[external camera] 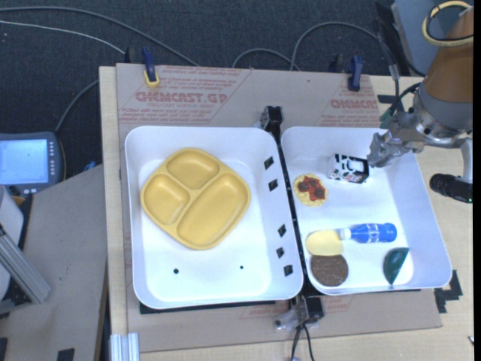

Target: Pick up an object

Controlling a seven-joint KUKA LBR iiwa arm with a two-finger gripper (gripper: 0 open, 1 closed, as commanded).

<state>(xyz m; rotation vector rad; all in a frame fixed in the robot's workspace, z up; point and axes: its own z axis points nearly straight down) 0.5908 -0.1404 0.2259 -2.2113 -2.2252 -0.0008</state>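
The right bin [421, 194] holds several small objects. A black-and-white spotted toy [349, 168] lies near its back. A small pizza piece [310, 189] sits to the left of the toy. Toward the front lie a blue bottle [371, 233], a yellow piece [324, 241], a brown round patty [329, 270] and a dark green piece [395, 264]. My gripper [382, 151] hangs over the back of the right bin, just right of the spotted toy. Nothing shows between its fingers.
The left bin [143, 224] holds a yellow divided plate [195, 197]. Black clips line the divider [279, 201] between the bins. Two blue clamps [150, 72] hold the board at the back. A small screen [26, 159] stands at far left.
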